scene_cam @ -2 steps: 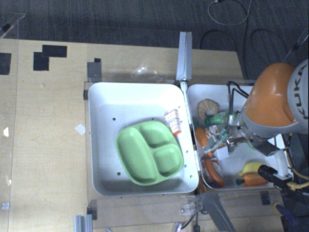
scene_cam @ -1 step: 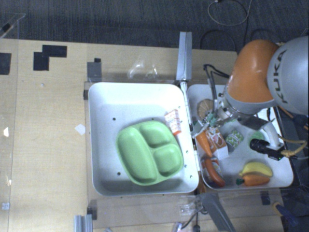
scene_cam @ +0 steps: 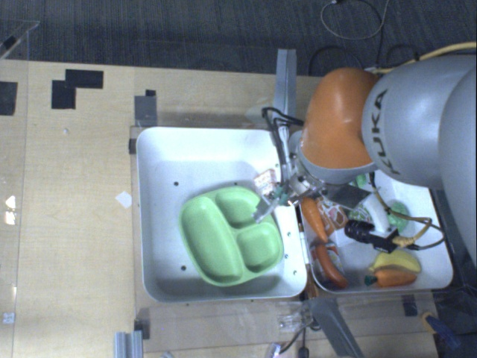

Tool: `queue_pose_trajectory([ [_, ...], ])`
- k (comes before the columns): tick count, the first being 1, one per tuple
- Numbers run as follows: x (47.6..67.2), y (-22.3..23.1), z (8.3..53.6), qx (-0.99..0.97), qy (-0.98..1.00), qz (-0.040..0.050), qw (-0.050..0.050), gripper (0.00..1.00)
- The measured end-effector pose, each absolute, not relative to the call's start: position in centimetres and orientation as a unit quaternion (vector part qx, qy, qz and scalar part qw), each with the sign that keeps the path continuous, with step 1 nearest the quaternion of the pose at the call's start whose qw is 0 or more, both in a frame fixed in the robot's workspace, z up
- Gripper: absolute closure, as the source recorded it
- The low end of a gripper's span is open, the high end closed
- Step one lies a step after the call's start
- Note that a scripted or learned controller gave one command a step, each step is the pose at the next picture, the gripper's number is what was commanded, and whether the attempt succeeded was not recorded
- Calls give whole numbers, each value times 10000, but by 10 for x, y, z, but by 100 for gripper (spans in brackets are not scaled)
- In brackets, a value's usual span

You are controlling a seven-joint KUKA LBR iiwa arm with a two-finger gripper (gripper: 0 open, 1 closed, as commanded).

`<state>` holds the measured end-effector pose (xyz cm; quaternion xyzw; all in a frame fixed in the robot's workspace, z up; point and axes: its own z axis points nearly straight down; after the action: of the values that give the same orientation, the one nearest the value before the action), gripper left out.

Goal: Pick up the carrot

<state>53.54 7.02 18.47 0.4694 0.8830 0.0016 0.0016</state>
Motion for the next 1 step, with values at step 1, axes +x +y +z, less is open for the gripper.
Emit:
queue_pose_trajectory([
  [1, 593, 10, 350, 4382, 8988, 24, 43, 0],
])
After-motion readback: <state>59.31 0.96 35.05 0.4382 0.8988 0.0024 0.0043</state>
